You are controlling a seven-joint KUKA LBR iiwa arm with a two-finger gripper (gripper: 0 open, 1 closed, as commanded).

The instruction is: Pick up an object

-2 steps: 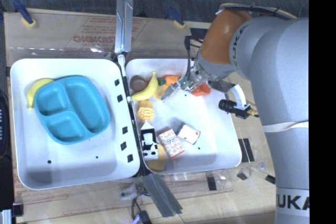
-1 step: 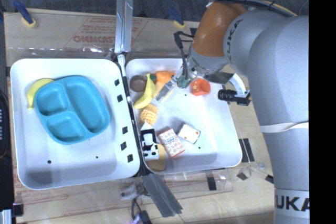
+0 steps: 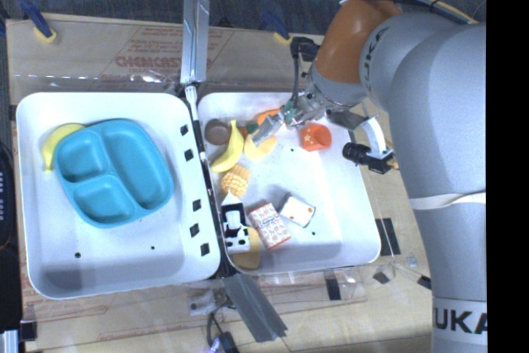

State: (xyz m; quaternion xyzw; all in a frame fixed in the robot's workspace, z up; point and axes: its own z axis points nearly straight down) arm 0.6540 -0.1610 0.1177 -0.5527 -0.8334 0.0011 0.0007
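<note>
In the right bin (image 3: 351, 202), near its far wall, the gripper (image 3: 291, 113) sits low among crowded toys, and whether it is apart or together cannot be made out. An orange piece (image 3: 266, 118) lies touching it, partly hidden. A red toy (image 3: 314, 137) lies just beside. "KUKA" is partly readable on the arm (image 3: 438, 95). A banana (image 3: 232, 149) and corn (image 3: 235, 177) hug the left wall; open floor lies right.

Two white bins (image 3: 33, 178), one blue tray (image 3: 116, 169), two bananas (image 3: 231, 149), one corn cob (image 3: 235, 177).
</note>
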